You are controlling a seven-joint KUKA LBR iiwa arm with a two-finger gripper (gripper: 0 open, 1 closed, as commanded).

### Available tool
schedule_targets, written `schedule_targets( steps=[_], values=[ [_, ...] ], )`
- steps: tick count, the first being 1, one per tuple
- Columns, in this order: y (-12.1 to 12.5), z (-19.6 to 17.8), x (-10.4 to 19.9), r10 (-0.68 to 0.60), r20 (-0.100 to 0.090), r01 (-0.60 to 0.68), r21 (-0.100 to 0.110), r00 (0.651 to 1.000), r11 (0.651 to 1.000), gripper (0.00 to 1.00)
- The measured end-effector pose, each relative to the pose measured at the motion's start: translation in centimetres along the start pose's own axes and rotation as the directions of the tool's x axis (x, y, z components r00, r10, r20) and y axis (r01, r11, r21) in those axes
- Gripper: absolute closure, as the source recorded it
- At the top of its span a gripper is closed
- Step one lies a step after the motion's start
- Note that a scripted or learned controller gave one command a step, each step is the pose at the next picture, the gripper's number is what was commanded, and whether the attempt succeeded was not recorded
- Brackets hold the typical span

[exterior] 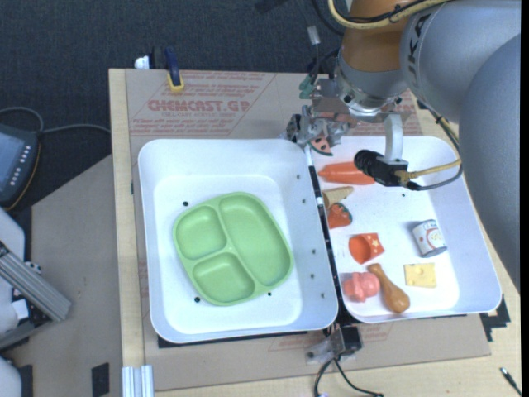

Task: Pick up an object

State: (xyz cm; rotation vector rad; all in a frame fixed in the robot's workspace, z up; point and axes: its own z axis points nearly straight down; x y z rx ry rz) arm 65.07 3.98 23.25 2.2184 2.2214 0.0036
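My gripper [317, 136] hangs over the far left corner of the right bin [463, 213], close to the wall between the two bins. A small orange and white piece [321, 145] shows right at its tip; whether it is held is unclear. Just in front of it lie an orange carrot [339, 172], a tan wedge [336, 195] and a red-orange chunk [340, 215]. Nearer the front are a red-orange block [366, 246], a small can [428, 237], a yellow cheese slice [420, 275], a brown drumstick [388, 286] and a pink lump [360, 285].
The left bin [157, 180] holds a green divided plate [233, 246]. A black cylinder with a yellow cable [378, 167] hangs off the arm over the right bin's back. The grey arm covers the upper right. Cardboard [198, 102] lies beyond the bins.
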Motion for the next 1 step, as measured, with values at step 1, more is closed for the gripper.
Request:
schedule_targets(
  steps=[1],
  values=[
    [0.23,0.97,0.19,0.000,0.001,0.000,0.005,1.000,1.000,1.00]
  ],
)
